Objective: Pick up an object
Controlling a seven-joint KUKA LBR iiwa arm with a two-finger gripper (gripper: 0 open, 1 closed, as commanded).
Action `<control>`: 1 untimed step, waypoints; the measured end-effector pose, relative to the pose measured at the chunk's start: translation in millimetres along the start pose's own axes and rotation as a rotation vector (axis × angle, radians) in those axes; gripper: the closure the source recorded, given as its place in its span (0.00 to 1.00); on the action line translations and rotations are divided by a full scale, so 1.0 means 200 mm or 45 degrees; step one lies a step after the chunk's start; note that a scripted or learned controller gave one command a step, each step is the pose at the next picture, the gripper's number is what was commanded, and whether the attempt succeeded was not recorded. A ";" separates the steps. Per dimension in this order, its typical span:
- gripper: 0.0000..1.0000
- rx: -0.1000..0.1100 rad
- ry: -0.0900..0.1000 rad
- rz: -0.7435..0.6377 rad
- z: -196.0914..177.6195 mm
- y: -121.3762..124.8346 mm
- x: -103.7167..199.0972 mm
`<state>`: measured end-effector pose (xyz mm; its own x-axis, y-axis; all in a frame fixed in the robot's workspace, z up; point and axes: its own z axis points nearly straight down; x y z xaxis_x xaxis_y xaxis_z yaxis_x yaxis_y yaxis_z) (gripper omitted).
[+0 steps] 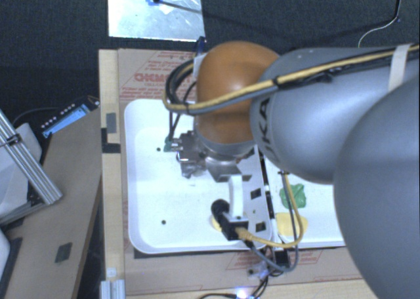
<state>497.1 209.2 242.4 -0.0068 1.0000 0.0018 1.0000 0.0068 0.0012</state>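
Claw (189,163) well left of green object (293,195); apart or together, you cannot tell. Watch: could close on nothing there.

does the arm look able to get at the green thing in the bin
Probably yes: the green object lies uncovered in the white bin, close beside the arm, with only a yellow object next to it.

Green object (296,195) lies just beside yellow object (293,225) in bin (146,160)
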 end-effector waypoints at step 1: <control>1.00 -0.008 -0.004 0.020 -0.28 -0.05 -0.52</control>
<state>487.9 105.1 297.3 0.0089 1.0000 -0.0011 0.9999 -0.0089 0.0072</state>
